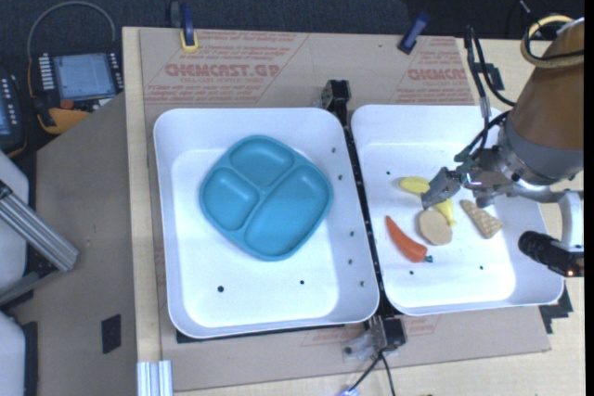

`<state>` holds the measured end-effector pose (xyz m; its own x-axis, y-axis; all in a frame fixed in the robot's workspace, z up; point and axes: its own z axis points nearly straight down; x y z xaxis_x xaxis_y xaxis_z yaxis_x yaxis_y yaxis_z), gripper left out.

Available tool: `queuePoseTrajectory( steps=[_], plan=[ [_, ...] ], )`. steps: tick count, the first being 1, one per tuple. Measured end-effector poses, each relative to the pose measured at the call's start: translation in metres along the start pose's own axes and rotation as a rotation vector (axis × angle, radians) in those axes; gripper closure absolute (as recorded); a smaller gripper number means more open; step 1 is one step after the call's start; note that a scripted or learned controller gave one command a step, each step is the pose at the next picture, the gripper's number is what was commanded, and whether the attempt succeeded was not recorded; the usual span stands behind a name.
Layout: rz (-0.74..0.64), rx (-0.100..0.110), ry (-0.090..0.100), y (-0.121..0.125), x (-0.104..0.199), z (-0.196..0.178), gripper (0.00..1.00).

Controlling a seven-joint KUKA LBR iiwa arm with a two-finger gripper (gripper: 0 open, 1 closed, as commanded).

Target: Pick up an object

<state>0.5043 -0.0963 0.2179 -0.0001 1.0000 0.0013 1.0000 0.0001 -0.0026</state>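
Observation:
The right bin [464, 287] holds several small items. A yellow banana-like piece [413, 185] lies near its middle, a tan round piece [434, 228] just below it, a red pepper-like piece [406, 239] to the lower left, and a tan wedge [482, 220] to the right. My gripper [452, 188] hangs low over this cluster, right beside the yellow piece and above the tan round one. Nothing can be seen held in it. The arm's wrist covers the bin's right part.
The left bin [213, 292] carries a blue divided plate [266, 197] at its centre. A black divider clamp [336, 94] sits between the bins at the back. Cables run along the right bin's far corner [478, 70].

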Motion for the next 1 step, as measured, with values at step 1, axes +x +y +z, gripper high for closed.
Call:
queuePoseTrajectory(
  steps=[1],
  plan=[
    [0.001,-0.001,-0.001,-0.0068,-0.0004,0.0577,0.0]
  ],
)
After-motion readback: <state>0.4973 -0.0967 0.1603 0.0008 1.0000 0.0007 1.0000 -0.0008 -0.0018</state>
